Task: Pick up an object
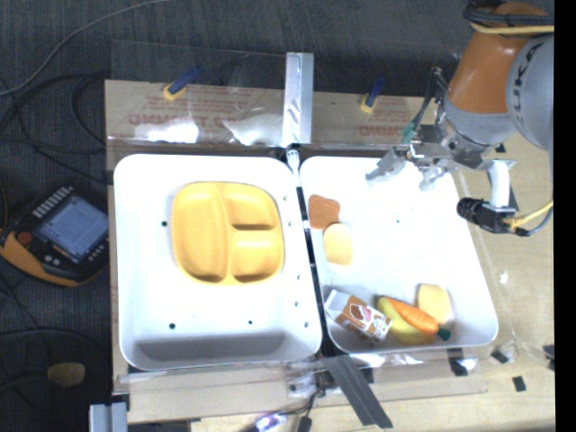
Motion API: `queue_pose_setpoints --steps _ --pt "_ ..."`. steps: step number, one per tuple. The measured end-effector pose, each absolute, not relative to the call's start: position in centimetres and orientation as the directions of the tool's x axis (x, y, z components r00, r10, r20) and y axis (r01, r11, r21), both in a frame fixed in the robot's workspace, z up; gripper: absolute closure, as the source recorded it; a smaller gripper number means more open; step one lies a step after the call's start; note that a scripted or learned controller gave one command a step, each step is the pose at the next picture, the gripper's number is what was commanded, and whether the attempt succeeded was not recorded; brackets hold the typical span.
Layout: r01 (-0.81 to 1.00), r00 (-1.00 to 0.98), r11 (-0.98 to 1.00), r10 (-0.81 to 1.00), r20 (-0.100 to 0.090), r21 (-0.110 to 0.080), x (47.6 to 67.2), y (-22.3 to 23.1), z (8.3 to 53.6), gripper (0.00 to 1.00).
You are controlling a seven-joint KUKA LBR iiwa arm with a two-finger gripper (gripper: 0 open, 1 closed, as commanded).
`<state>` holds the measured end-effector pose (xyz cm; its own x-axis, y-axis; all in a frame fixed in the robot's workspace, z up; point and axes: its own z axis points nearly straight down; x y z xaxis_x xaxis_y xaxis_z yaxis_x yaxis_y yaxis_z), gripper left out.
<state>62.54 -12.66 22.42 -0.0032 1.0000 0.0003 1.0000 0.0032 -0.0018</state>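
Toy food waits in the right bin [468, 268]: left to right, a yellow divided tray [228, 232] fills the left bin [144, 313]; a carrot [416, 317] lies by the near wall; the hand [407, 167] hovers above, fingers spread wide, holding nothing.

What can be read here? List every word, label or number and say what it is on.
"UK": partial dark letters on the grey arm, the rest cut off.
Red print on the cardboard: too blurred to read.
Pendant screen: too small to read.
Small packet: print unreadable.
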Motion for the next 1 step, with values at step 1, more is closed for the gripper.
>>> queue_pose_setpoints --steps 1 --pt "0.999 0.034 -0.035 0.999 -0.001 -0.002 55.80 -10.95 21.07 0.00"
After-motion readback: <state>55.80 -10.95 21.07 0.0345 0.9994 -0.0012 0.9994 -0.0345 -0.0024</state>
